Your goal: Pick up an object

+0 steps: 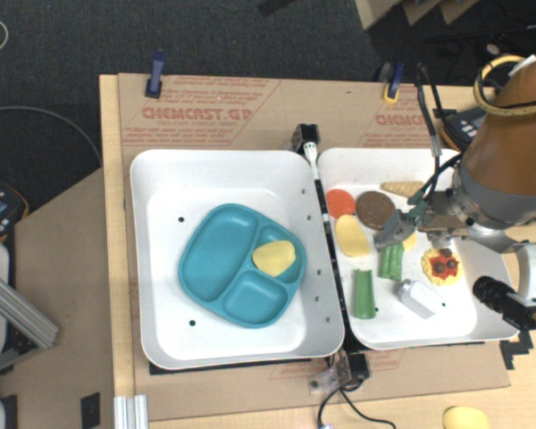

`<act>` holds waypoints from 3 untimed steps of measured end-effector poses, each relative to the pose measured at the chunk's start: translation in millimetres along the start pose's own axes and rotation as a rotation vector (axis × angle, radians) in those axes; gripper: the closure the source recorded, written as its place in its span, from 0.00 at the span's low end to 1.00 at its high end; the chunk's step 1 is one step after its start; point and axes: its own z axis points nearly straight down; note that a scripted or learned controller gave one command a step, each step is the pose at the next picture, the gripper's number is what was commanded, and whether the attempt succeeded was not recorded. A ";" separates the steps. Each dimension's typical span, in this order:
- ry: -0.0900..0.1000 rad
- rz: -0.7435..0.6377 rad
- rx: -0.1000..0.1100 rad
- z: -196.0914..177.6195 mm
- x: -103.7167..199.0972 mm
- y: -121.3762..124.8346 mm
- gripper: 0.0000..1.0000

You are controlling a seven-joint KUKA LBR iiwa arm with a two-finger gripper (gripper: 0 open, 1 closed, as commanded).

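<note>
My gripper (398, 231) hangs over the middle of the right bin (482, 327), with the arm coming in from the right. Directly below it in the view lies a short green piece (391, 263). To its left are a yellow piece (350, 237), a brown disc (374, 208) and an orange-red piece (341, 202). A second, longer green piece (364, 294) lies near the bin's front. A small tart with red berries (442, 266) and a white-grey block (417, 298) sit to the right of the green pieces. Nothing shows between the fingers.
The left bin (161, 195) holds a teal divided plate (228, 266) with a pale yellow piece (273, 257) in its right compartment. A tan cone (402, 188) lies at the right bin's back, partly behind the arm. Black clips sit between the bins.
</note>
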 end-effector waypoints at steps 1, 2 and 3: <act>-0.001 0.003 0.001 -35.6 7.9 2.4 0.00; -0.002 0.004 0.002 -43.7 7.6 2.6 1.00; 0.001 -0.004 -0.006 -132.4 69.5 7.4 1.00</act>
